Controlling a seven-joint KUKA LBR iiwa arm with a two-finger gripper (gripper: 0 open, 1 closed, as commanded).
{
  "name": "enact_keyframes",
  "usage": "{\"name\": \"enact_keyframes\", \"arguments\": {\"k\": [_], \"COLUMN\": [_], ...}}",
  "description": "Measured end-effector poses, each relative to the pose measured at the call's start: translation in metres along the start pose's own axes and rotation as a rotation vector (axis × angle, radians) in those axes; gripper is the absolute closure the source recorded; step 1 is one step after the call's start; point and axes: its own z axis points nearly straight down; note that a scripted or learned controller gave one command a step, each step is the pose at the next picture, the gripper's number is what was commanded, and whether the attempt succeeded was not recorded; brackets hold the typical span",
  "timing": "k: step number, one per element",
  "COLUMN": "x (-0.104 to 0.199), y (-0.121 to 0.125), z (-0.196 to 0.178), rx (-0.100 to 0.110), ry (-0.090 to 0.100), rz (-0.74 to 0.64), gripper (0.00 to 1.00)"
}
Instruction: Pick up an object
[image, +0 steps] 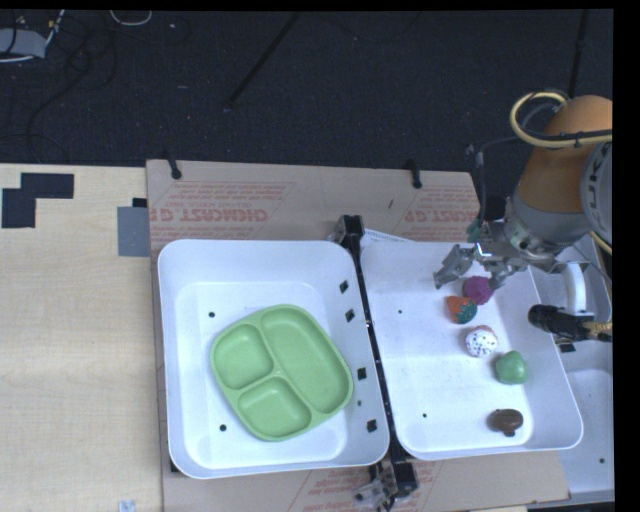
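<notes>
In the right bin (420, 400), several small objects lie along its right side. A purple object (478, 290) sits near the far end, and an orange and teal object (461, 309) touches it from the front left. Behind those come a white speckled ball (481, 343), a green lump (511, 368) and a brown piece (506, 421). My gripper (476, 272) hangs open just over the purple object, one finger (447, 271) splayed to its left and the other to its right. Nothing is gripped between them.
The left bin (190, 300) holds a light green divided plate (281, 372). A black divider (365, 340) runs between the two bins. The arm's orange band (565, 160) rises at the far right, and a black fitting (560, 322) sits on the right bin's edge.
</notes>
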Motion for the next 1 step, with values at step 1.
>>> {"name": "enact_keyframes", "arguments": {"k": [1], "x": [-0.0029], "y": [0.0041], "z": [0.0453], "rx": [-0.002], "ry": [0.000], "rz": [-0.001], "gripper": [0.00]}}
